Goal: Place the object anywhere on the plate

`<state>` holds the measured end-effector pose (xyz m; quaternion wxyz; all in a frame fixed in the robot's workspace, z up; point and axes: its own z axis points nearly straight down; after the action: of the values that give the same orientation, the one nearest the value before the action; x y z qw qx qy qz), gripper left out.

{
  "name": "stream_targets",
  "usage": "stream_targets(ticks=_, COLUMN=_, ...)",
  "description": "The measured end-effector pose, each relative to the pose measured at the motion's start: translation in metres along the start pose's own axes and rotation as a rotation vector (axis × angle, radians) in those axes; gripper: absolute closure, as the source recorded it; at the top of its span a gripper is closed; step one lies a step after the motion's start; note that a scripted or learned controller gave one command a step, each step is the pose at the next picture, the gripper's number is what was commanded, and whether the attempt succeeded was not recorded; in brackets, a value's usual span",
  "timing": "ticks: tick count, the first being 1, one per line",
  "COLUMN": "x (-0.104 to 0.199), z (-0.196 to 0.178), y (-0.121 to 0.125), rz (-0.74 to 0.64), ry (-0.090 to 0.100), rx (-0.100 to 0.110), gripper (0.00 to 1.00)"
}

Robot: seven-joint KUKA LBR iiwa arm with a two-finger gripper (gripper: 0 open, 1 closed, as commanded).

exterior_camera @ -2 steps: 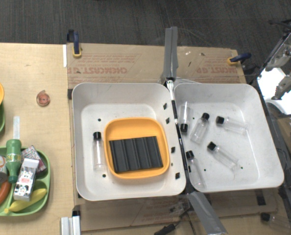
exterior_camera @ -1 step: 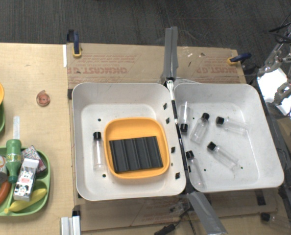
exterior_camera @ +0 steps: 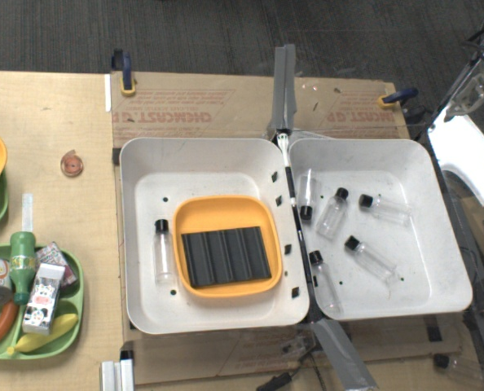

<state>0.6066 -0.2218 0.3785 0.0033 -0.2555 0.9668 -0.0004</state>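
Noted: black-capped clear vial (exterior_camera: 162, 251) lying in left bin (exterior_camera: 136, 163) just beside orange plate (exterior_camera: 226, 208) at its 9 o'clock, not on it; further vials (exterior_camera: 369, 257) loose in right bin (exterior_camera: 417, 165); upside-down red print on cardboard (exterior_camera: 195, 114) at 12 o'clock, illegible.

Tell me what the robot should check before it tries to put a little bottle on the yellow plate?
1. Plate sits flat in the left bin: ok.
2. Room on the plate: not ok, a ridged black block covers most of it.
3. Bottles to pick from: ok, several clear vials lie apart in the right bin.
4. One vial already lies beside the plate, not on it: not ok.
5. Gripper ready and open: cannot tell.
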Motion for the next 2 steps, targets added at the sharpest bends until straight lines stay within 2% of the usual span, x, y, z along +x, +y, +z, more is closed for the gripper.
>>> stream_targets(ticks=1, x=0.007, z=0.067, y=0.005, rz=-0.526, ry=0.001, rx=-0.005, gripper=0.00)
stream_targets(ticks=2, x=0.005, z=0.022, y=0.004, rz=-1.074, ry=-0.002, rx=-0.005, gripper=0.00)
